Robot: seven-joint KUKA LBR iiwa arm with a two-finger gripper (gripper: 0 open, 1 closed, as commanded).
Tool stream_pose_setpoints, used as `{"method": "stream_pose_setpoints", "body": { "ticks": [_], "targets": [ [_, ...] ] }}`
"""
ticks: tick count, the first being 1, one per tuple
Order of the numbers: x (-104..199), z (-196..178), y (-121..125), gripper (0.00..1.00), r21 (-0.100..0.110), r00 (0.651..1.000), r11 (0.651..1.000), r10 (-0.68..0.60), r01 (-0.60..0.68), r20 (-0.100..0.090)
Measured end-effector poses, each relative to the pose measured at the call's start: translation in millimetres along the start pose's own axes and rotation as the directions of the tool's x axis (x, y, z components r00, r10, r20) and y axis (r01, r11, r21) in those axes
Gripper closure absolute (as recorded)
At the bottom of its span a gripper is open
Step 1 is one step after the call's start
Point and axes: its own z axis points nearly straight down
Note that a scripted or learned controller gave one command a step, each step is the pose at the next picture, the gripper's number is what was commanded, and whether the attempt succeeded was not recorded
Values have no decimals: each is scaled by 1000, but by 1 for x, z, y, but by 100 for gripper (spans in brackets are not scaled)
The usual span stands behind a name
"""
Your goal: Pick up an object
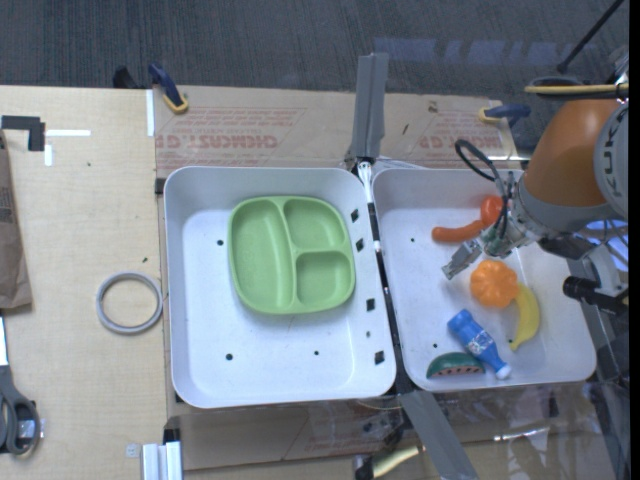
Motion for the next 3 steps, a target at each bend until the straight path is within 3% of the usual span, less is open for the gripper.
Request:
{"method": "stream_pose_setpoints", "body": {
  "ticks": [1,2,3],
  "targets": [
    [-1,-9,0,100,-2,1000,1000,4,-4,1],
    [21,-68,80,100,0,991,991,131,-131,1],
    [21,-68,80,0,1,991,991,131,-131,1]
  ]
}}
